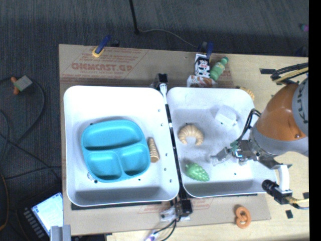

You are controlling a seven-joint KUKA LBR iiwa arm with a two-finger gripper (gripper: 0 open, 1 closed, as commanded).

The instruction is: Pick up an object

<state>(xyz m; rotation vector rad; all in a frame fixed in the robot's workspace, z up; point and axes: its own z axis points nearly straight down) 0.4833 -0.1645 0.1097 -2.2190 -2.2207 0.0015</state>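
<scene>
Croissant (191, 134) lying in the right bin (241, 185), toward that bin's left wall and about midway along it, long axis roughly across the view with the ends curling downward. Just below it, nearer the right bin's front-left corner, a green knobbly toy (197, 172), long axis slanting down to the right. Further back in the right bin, a small white block (225, 117).

Gripper (220, 157) reaching in over the right bin's floor from the right side, low and near the middle, tip pointing left. Hard to tell how wide the fingers stand; nothing seen between them, so judged empty-handed.

Deciding relation: both candidate things lie leftward of the gripper, croissant up and to the left, green toy down and to the left and seemingly the nearer of the two. Grasping across the toy's short width likely the easier try, given its slant.

Elsewhere: a blue divided tray (111, 149) in the left bin (75, 104), with a small tan ridged piece (152, 150) just beside its right edge.
</scene>
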